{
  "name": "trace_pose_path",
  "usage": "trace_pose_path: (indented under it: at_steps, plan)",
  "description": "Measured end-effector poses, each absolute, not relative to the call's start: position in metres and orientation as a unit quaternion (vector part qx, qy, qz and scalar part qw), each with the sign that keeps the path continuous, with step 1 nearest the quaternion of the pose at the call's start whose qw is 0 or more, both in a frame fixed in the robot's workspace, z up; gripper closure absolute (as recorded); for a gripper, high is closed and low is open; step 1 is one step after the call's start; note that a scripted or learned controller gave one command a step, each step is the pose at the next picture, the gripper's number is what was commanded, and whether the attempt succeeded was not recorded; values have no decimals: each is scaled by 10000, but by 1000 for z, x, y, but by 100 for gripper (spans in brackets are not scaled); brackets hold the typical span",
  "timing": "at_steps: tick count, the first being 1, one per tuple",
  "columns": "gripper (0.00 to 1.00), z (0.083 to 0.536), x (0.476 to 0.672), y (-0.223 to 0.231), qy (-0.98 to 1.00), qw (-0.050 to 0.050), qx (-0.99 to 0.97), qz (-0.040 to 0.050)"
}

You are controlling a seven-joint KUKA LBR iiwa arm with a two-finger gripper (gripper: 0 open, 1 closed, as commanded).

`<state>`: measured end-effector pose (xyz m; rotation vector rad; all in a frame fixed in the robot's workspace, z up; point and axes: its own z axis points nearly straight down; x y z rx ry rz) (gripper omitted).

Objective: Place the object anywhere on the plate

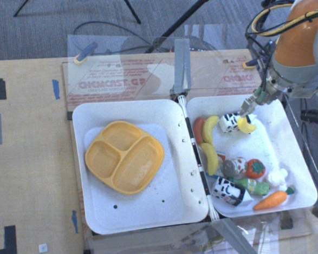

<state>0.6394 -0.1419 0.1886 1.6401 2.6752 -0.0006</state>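
Well, hand [248, 106] over right bin's [299, 157] back corner, beside cow toy [229, 122] (grip state unclear).

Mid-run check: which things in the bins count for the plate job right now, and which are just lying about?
In play: plate in the left bin; gripper over the right bin; the toys nearest it, the yellow duck and the cow.

Lying about: bananas, tomato, carrot, second cow.

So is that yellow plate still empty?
Empty: the yellow plate in the left bin shows bare compartments; the toys sit in the right bin.
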Motion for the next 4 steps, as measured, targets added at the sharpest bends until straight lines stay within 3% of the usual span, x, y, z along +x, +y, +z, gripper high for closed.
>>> trace_pose_path:
  at_steps: [1,2,3,4]
  plan:
    - [100,205,625,-52,8872,-2,4613,0]
    - [100,215,566,0,9670,-1,2548,4]
    - [100,207,614,53,9724,25,2333,10]
    - [100,221,659,76,9864,41,1644,14]
